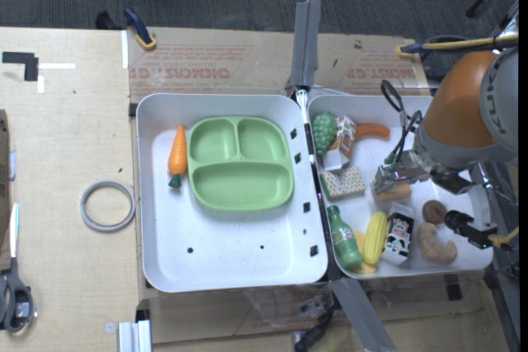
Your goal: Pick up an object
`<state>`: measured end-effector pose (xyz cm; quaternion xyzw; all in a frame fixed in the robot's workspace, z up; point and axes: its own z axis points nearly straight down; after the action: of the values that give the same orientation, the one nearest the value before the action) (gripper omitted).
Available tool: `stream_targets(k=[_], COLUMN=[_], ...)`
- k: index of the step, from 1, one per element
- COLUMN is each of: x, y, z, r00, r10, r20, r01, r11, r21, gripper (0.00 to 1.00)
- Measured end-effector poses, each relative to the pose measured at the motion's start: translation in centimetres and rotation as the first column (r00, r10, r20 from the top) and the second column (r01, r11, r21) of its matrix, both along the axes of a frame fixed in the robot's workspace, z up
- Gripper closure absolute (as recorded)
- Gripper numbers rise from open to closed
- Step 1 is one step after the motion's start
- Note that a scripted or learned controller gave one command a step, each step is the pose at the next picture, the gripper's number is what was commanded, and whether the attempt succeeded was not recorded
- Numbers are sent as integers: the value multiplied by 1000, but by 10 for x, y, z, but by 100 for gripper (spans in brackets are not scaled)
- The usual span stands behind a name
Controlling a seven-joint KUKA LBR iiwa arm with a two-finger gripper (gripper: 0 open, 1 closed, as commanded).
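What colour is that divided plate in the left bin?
Light green, seen in the camera view: divided plate.

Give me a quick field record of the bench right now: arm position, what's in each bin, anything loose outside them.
gripper: low in the right bin, over a tan item; finger state unclear
left bin: green divided plate, toy carrot at its left
right bin: green bottle, corn cob, milk carton, croissant, waffle block, green bumpy toy
outside bins: tape ring, scissors
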<state>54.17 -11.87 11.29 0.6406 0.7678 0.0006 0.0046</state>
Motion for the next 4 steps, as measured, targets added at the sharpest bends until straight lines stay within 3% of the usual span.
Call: stream_targets(k=[1, 2, 3, 4], x=[0, -56, -61, -59], y=[0, 2, -10, -13], z=[0, -15, -18, -8], r00=[1000, 1000, 994, 995], r10=[0, -5, 109, 103], r20=[0, 13, 1, 8], r01=[0, 5, -109, -103], r11=[1000, 1000, 994, 995], r21=[0, -2, 3, -4], gripper=[0, 0, 0, 100])
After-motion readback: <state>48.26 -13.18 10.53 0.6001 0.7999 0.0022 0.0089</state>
